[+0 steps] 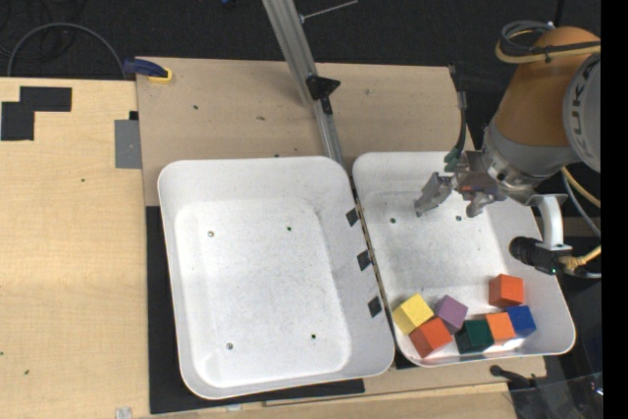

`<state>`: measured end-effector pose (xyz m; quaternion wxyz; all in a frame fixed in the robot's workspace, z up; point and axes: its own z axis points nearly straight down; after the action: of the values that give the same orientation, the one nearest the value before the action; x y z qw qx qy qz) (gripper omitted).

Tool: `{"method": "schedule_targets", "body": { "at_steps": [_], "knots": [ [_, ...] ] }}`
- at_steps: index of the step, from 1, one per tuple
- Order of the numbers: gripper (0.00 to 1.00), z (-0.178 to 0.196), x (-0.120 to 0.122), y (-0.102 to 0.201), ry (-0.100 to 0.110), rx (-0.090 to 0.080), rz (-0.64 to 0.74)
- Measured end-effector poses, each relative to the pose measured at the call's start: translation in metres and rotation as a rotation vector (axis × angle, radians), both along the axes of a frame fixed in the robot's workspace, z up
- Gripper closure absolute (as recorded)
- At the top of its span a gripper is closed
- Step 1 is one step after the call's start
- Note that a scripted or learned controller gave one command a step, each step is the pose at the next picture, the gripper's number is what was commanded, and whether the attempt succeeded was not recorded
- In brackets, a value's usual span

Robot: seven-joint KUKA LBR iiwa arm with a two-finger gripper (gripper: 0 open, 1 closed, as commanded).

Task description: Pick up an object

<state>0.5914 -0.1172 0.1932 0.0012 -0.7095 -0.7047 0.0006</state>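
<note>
Several small blocks lie along the near edge of the right bin (422, 250): a yellow block (414, 311), a purple block (451, 310), a red block (430, 337), a dark green block (475, 336), an orange block (500, 325), a blue block (521, 320) and a red-orange block (506, 289). My gripper (453, 196) hangs over the far part of the right bin, well behind the blocks. Its two grey fingers are spread apart with nothing between them.
The left bin (257, 270) sits beside the right one, with black clips (363, 260) along the shared edge. A slanted aluminium bar (292, 44) rises behind the bins. Wooden bench surface surrounds them.
</note>
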Motion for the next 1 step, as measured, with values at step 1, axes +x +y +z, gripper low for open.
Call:
{"method": "schedule_targets", "body": {
  "at_steps": [1],
  "knots": [
    [1.00, 0.0097, -0.0003, -0.0015, 0.001, 0.001, -0.003]
  ]
}}
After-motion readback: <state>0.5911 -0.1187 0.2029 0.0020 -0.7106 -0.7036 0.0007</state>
